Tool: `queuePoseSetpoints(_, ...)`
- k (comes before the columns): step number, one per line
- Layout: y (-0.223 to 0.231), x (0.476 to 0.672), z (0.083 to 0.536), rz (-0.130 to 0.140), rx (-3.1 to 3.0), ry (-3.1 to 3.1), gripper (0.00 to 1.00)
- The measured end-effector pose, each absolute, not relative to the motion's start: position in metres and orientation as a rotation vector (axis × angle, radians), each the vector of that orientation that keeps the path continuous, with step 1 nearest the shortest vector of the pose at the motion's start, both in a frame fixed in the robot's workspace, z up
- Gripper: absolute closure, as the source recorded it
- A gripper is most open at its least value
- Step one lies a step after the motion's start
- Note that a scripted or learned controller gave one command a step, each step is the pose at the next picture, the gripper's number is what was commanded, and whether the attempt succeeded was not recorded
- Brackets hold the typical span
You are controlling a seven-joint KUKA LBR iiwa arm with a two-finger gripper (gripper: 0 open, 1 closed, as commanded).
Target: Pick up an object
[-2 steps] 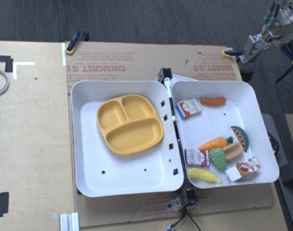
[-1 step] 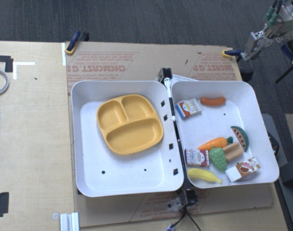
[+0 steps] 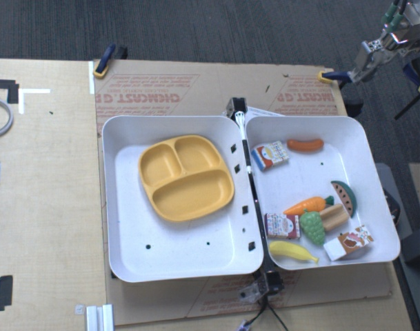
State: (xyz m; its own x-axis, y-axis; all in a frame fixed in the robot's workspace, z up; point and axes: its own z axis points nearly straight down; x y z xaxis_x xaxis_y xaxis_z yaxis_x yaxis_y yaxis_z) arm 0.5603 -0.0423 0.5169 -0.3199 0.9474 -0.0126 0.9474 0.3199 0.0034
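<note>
The right bin (image 3: 365, 150) holds several toy foods. Along its far side lie a red sausage (image 3: 305, 144) and a small milk carton (image 3: 270, 155). Toward the near side sit a watermelon slice (image 3: 344, 197), a carrot (image 3: 307, 205), a tan bread piece (image 3: 333, 217), a green broccoli (image 3: 312, 227), a small red packet (image 3: 282, 225), a banana (image 3: 293, 252) and a brown-and-white carton (image 3: 351, 243). My gripper (image 3: 378, 47) hangs at the top right, beyond the bins and off the bench, far from every object.
The left bin (image 3: 127, 240) bears a yellow divided plate (image 3: 187, 177). Both bins rest on a cardboard sheet (image 3: 196, 88) clamped to the wooden bench. A blue clamp (image 3: 107, 57) grips its far left corner and a yellow one (image 3: 332, 77) its far right corner.
</note>
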Motion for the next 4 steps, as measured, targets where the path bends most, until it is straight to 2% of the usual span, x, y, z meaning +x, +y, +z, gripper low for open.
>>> queuePoseSetpoints(4, -0.042, 0.565, 0.552, -0.012, 1.813, 2.542, 1.0)
